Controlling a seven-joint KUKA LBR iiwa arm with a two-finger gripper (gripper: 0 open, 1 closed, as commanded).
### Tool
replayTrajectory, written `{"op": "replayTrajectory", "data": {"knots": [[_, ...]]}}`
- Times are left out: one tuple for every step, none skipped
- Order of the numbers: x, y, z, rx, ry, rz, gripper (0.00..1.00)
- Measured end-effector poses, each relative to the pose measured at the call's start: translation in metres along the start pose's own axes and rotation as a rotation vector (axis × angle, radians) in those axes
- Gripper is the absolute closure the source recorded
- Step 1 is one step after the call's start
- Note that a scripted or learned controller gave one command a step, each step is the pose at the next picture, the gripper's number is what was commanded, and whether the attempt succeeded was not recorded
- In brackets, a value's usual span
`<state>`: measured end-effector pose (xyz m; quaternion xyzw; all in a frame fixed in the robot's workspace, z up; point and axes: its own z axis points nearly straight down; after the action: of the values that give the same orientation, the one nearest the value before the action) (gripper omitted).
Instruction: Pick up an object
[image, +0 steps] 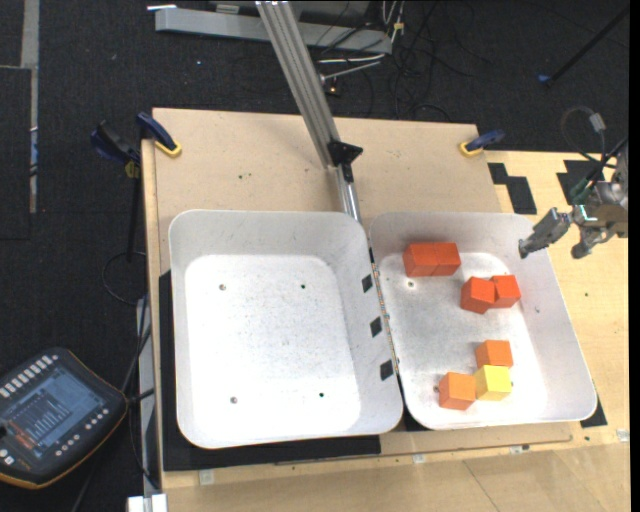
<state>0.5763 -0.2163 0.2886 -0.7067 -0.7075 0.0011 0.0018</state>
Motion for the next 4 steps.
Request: {"op": "replayTrajectory", "data": {"knots": [[0.000, 0.001, -0.002, -0.004, -0.002, -0.002, 0.00], [0.002, -0.008, 0.058, 0.002, 0.000, 0.002, 0.00], [0.011, -0.002, 0.113, 0.001, 0.000, 0.000, 0.00], [0.004, -0.007, 0.173, 0.002, 0.000, 0.003, 0.00]]}}
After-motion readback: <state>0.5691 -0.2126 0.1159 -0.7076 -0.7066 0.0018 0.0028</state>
